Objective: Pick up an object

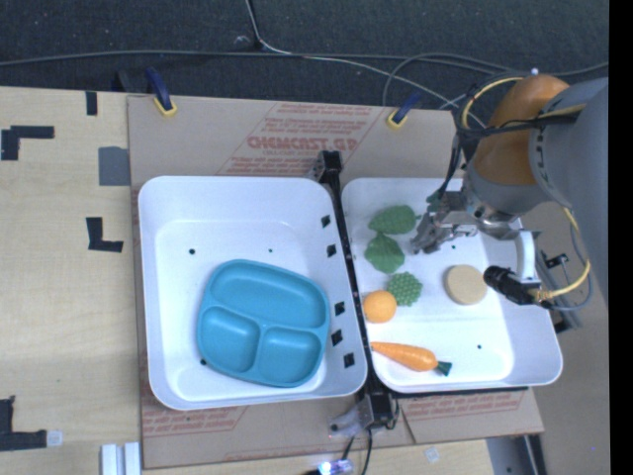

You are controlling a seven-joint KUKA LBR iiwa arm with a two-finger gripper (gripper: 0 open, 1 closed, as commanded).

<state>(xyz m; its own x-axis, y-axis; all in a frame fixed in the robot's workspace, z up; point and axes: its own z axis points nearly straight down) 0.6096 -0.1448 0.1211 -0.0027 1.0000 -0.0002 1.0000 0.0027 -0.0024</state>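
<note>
Nothing is held between the fingers of the gripper (431, 234), which is lowered into the right bin (534, 359); whether it is wide or narrow cannot be told. Just beside its tip, toward the divider (343, 265) between the bins, two flat green leaves are found: one leaf (394, 219) at the far side and a second leaf (384, 254) just below it. Further toward the near rim from the gripper, a knobbly green broccoli piece (405, 288) is seen, with an orange ball (379, 307) touching or nearly touching it on the divider side. A pale round biscuit (465, 285) lies near the gripper, on the side away from the divider. A carrot (406, 356) with a dark green tip is laid well apart, near the front rim. A blue divided plate (263, 322) is set in the left bin (168, 206).
</note>
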